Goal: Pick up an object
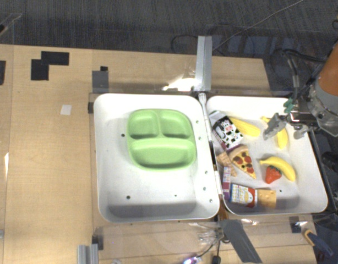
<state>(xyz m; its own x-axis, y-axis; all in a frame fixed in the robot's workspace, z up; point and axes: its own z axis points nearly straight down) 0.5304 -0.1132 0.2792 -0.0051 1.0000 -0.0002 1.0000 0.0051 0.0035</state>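
— Starting at the left of the frame: what sits in the left bin (108, 164)?

— A green divided plate (160, 138), lying flat in the upper middle of that bin, with two small compartments along its upper side and one wide compartment below. All three compartments look bare.

— And the right bin (315, 194)?

— That one holds toy food. Near its upper left corner lies a black-and-white spotted carton (226, 132), tilted. Just right of it is a banana (245, 127) lying at a slant. Below the carton is a pizza slice (242, 160), and right of that a strawberry (272, 175) touching a second banana (281, 166) that curves over it. Along the lower edge lies a small printed box (243, 195) with a tan block (267, 197) against its right end. A third banana (282, 138) lies in the upper right part, close under the gripper.

— Where is the gripper (274, 126)?

— At the right of the frame, over the upper right part of the right bin, the arm (330, 95) reaching in from the right edge. It points left, its tip between the first banana and the third one.

— Are the fingers clamped on anything?

— I cannot tell whether they are apart or together; nothing shows between them. Every piece of food lies on the bin floor.
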